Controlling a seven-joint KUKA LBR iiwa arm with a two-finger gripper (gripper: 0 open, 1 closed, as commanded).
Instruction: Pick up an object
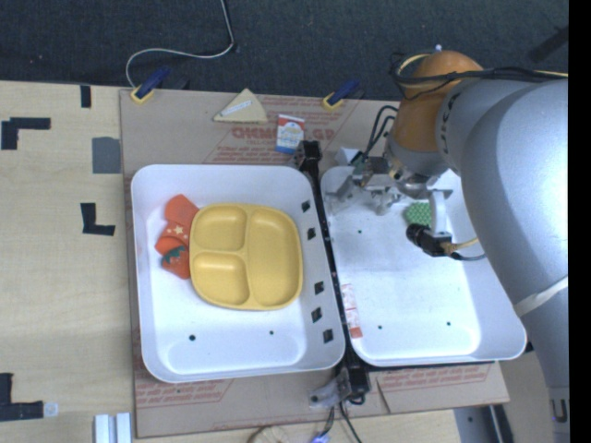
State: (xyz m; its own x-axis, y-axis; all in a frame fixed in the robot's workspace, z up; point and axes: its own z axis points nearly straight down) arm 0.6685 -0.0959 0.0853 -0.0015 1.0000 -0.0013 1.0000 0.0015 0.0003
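1. I'm reaching in from the right, and my claw (374, 185) sits low over the far end of the right bin (416, 326), close to the divider between the two bins.
2. Claw state: I cannot tell. The metal parts at my wrist are a jumble from this angle.
3. Just beside my claw, toward the right, a small green object (420, 213) lies on the right bin's floor at its far end. My wrist hardware partly covers it, so its long axis is not readable.
4. Over in the left bin (231, 353), the yellow divided plate (247, 254) lies flat, well apart from my claw. Its long axis runs roughly left to right across the bin, tilted a little.
5. Tucked against the plate's left edge is an orange toy (175, 233), touching or partly under the plate rim. Its long axis runs near to far along the bin's left wall.
6. Beyond the bins, on the brown board on the table (55, 275), a small red, white and blue carton (290, 134) stands upright near the far end of the divider.
7. Left of the carton a pale triangular wedge (243, 107) lies flat, apex pointing away from the bins.
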